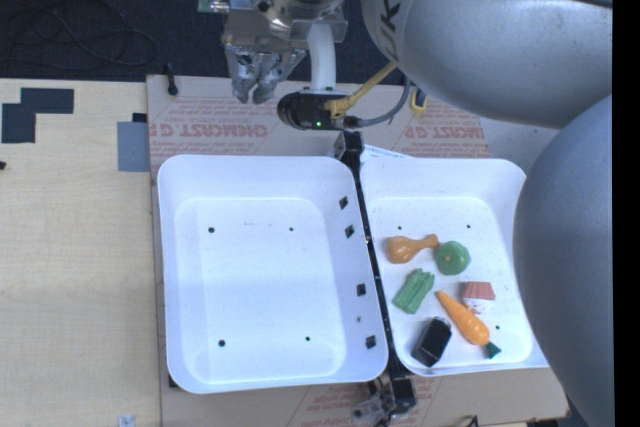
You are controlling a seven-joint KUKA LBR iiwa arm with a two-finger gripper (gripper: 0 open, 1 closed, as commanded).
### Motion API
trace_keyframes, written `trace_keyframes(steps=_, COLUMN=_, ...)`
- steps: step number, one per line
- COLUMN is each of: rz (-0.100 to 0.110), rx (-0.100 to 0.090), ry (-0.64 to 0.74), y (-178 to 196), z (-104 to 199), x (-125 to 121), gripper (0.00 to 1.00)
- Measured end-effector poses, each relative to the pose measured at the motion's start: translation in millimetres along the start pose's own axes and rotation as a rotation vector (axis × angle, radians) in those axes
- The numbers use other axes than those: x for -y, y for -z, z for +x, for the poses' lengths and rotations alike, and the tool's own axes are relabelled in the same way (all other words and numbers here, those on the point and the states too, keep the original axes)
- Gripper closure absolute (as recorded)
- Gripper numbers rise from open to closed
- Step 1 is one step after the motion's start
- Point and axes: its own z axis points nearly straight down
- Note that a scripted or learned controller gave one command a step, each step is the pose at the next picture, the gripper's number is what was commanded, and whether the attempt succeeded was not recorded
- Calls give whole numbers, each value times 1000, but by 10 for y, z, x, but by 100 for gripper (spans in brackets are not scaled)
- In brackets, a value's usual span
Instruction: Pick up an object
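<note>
My gripper point(256, 87) hangs high above the far edge of the left bin point(180, 185), fingers pointing down and close together, with nothing visible between them. The right bin point(505, 177) holds the toys: an orange drumstick-shaped piece point(411, 247), a green ball point(452, 258), a green ridged block point(413, 291), a carrot point(466, 319), a small red-and-white piece point(479, 291) and a black block point(432, 342). All of them lie well to the right of and nearer than the gripper.
The large grey arm point(500, 15) spans the upper right and covers the right bin's right edge. A black divider with clips point(362, 255) runs between the bins. Wooden bench surface point(70, 265) lies to the left, and cables cross the dark background behind.
</note>
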Motion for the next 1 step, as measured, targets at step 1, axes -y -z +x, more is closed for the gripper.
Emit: trace_keyframes(steps=1, rz=-11, rx=-3, ry=1, y=35, z=-2, x=339, gripper=100)
